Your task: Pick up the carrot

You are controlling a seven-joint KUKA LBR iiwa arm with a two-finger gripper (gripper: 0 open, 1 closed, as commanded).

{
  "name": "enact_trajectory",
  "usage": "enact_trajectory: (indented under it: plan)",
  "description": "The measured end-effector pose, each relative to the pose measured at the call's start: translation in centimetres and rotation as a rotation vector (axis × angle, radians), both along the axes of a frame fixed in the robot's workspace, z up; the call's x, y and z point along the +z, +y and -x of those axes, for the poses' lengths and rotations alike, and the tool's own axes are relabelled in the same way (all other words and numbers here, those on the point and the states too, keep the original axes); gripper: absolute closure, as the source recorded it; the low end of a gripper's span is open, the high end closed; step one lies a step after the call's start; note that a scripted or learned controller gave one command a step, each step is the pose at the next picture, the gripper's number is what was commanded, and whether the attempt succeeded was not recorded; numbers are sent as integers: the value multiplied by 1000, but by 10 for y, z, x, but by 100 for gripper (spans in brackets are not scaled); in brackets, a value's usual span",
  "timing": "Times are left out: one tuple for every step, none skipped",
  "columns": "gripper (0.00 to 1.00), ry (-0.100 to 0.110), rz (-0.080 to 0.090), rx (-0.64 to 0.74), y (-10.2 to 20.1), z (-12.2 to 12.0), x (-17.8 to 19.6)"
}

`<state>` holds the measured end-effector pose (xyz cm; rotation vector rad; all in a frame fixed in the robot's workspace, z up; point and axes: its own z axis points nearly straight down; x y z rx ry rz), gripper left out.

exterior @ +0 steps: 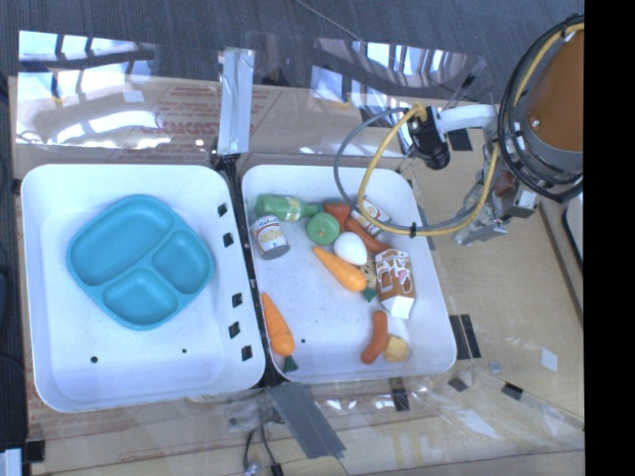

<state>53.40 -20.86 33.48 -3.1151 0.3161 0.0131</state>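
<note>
Two orange carrots lie in the right bin [437, 350]. One carrot [339, 269] lies slantwise in the middle, just below a white egg [350, 248]. The other carrot [278, 329] rests against the bin's left wall, its green end toward the front. My gripper [490, 222] hangs outside the right bin, past its right wall and above the cardboard bench, well apart from both carrots. Nothing shows in its grasp.
The right bin also holds a green bottle [279, 206], a small can [268, 236], a green apple [322, 228], a reddish-orange vegetable [359, 230], a brown carton [394, 276] and a sausage [375, 337]. A blue divided plate [141, 260] lies in the left bin [60, 365].
</note>
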Motion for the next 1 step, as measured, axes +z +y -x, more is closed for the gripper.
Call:
enact_trajectory:
  plan:
    - [100,-17,11,7,0,7,100]
